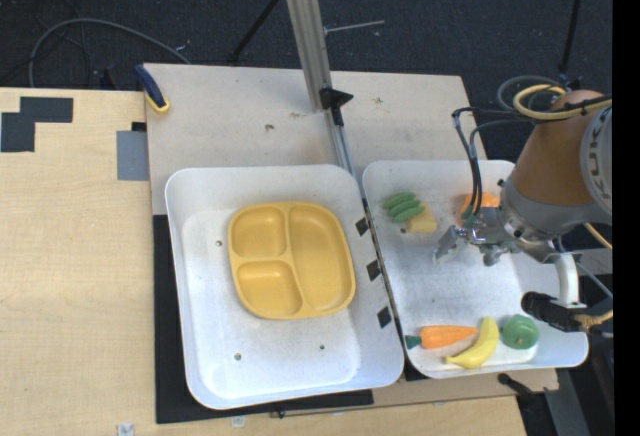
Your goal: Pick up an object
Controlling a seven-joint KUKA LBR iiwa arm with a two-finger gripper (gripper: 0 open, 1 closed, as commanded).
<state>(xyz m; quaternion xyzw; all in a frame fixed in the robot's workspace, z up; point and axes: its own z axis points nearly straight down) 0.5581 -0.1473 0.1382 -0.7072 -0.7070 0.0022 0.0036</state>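
Over the right-hand shallow white bin [440, 324] you have the grey arm with its orange band [550, 164], and its two-finger gripper [462, 242] hangs low above the bin's middle. You cannot tell from this slanted view whether the tool is apart or together, and nothing is visibly clamped in it. Just beside the gripper, toward the bin's far left corner, lies a ridged green plastic toy [403, 205] touching a small pale yellow block [423, 222]. A bit of orange object [489, 202] peeks out right behind the wrist; what it is stays unclear. Along the near edge you see a plastic orange carrot [447, 335], a yellow toy banana [479, 344] touching it, and a round green piece [519, 331] just beside the banana. All three sit well apart from the gripper. Your left-hand white bin [200, 224] holds a yellow three-compartment plastic plate [291, 258], lying flat near its middle.
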